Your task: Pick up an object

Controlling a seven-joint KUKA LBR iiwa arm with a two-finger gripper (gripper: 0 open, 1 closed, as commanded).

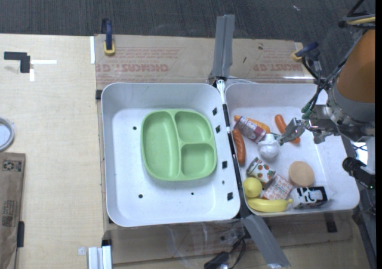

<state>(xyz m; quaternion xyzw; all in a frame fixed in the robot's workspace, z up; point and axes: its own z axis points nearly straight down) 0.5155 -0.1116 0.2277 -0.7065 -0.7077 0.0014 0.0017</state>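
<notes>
Camera view — claw (290, 133), fingers parted and holding nothing, hovers beside a small white-grey ball (268, 149).

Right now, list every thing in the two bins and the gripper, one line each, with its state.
Green plate: flat in the left bin, nothing on it.
Gripper: over the right bin, nothing visibly held.
Banana: lying at the right bin's front edge.
Lemon: beside the banana.
Egg: lying free.
White ball: just below the gripper.
Hot dog: lying along the divider.
</notes>
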